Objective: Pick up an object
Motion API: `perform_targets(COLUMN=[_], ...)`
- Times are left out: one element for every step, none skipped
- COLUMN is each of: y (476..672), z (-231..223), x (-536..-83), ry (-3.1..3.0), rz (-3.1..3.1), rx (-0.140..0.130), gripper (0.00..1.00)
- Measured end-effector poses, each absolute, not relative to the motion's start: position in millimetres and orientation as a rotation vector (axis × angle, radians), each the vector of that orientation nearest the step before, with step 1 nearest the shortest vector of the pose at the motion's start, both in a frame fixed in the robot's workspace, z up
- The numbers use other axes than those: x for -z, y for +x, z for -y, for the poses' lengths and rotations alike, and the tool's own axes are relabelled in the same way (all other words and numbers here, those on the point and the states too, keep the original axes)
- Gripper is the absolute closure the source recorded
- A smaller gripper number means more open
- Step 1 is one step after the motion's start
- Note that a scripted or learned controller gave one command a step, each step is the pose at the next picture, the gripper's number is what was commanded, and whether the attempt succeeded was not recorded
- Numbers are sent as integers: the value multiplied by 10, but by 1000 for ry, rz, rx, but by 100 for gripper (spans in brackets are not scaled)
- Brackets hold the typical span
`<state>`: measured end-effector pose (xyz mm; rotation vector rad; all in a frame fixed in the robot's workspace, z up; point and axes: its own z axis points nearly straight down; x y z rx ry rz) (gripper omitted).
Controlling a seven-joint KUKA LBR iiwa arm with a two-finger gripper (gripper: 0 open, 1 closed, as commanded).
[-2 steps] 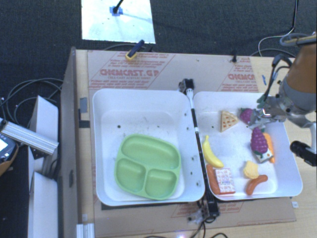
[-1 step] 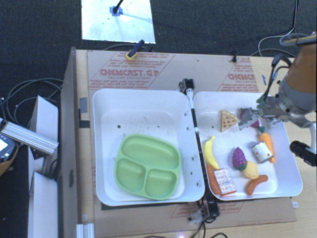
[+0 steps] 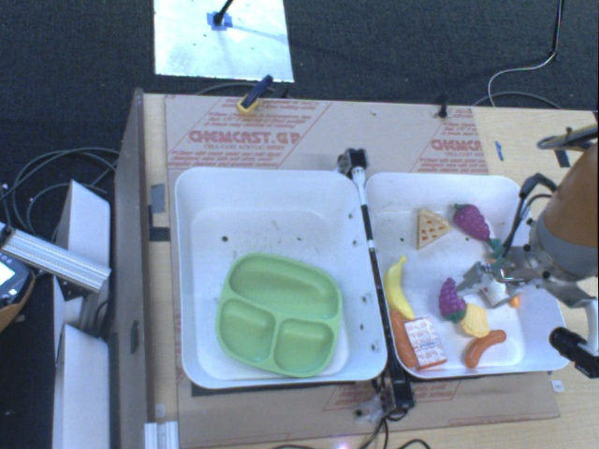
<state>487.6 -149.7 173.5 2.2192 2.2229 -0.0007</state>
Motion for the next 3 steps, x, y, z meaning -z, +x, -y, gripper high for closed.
perform_targets(y=[5330,5331,5657], z=[1258,1259,482], x=[-845,-946,-1851], ry=[2216,2215,2215], rz=[-2223,-2225,-2225], rx=[-4,-4,-6], gripper=[0,100,100])
